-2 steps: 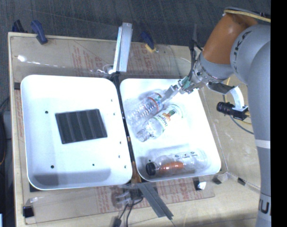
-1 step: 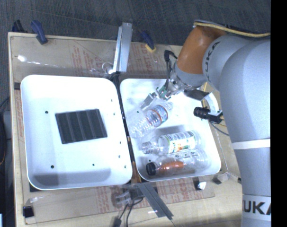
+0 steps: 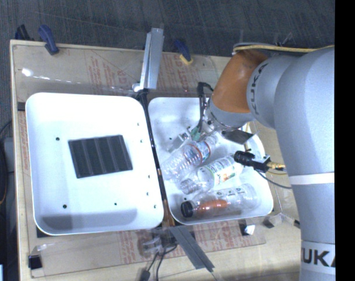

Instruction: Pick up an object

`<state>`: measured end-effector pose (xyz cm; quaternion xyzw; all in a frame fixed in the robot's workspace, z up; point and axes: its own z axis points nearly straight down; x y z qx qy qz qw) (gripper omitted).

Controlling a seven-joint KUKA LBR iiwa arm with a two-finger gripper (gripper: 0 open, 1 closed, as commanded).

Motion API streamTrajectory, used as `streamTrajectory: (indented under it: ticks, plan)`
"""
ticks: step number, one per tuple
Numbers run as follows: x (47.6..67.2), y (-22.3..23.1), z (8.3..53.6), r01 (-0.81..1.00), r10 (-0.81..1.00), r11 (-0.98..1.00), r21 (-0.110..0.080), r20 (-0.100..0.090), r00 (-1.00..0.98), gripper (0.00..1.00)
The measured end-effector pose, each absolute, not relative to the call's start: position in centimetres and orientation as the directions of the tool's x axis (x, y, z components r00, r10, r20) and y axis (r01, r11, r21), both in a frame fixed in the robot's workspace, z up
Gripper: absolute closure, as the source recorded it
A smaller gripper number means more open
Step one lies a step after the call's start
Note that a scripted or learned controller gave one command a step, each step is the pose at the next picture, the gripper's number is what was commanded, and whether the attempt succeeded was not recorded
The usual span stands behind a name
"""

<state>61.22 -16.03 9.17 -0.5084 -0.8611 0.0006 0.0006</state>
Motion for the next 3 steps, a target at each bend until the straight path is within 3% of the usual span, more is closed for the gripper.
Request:
streamTrajectory:
  ticks: [1, 2, 3]
  plan:
    - [55.4, -20.6, 9.3, 0.931, 0.931, 0.364, 0.003, -0.003, -0.364, 0.0]
    - [54.0, -18.2, 9.4, 0.937, 0.937, 0.349, 0.007, -0.004, -0.349, 0.0]
    - [53.5, -21.1, 13.4, 0.999, 0.999, -0.05, 0.0, 0.0, 0.05, 0.0]
